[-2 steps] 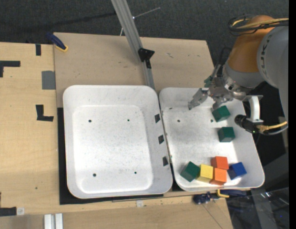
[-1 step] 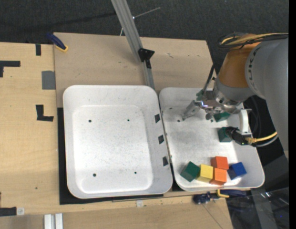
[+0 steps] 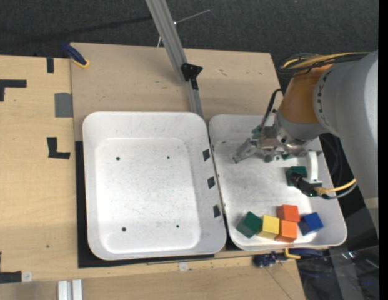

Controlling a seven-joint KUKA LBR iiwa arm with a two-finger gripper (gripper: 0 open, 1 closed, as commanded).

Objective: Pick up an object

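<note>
Several coloured blocks lie clustered at the near end of the right bin: a green block, a yellow block, two orange blocks and a blue block. My gripper hangs over the far half of that bin, well behind the blocks. Its fingers are spread open, one finger angled out to the left, with nothing between them. The grey arm with its orange band comes in from the right.
The left bin sits beside the right one, their rims touching. A slanted metal pole crosses the bench behind the bins. Cables and a black-and-green fitting hang at the right bin's right side.
</note>
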